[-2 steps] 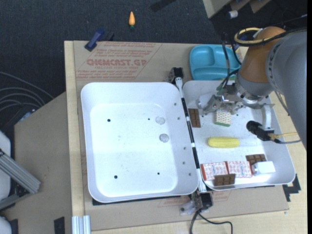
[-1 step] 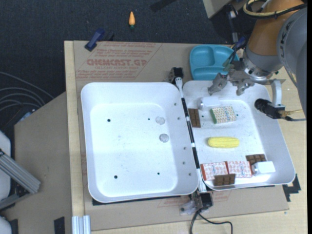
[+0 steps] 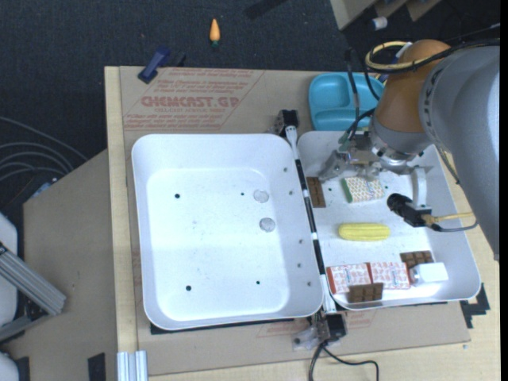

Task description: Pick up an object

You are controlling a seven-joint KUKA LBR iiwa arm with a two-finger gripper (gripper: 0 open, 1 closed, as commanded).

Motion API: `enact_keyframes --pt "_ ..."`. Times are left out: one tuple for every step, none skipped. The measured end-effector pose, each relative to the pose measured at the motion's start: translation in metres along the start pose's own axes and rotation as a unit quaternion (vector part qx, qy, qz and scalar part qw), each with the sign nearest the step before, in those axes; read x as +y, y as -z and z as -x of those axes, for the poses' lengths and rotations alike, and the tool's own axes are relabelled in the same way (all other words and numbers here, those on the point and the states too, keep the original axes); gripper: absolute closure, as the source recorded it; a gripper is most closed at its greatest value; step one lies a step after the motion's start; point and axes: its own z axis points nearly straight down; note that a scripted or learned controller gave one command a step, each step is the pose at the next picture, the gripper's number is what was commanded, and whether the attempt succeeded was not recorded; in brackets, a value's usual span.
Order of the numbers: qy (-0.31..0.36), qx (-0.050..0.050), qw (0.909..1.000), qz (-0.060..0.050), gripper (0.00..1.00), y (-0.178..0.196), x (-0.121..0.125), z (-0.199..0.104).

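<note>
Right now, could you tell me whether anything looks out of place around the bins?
A small orange object and a blue object lie off the bench on the dark floor, away from both bins.

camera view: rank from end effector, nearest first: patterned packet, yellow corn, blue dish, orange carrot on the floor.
Measured from the end effector in the right bin:
1. Patterned packet, just below it in the right bin.
2. Blue dish and yellow corn: too close to call; dish behind the bin, corn mid-bin.
3. Orange carrot, far off on the dark floor, upper left.
</note>
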Motion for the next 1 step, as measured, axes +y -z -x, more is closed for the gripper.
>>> enact_keyframes --pt "0.000 0.000 1.0000 0.001 0.00 -0.0001 0.0073 0.0167"
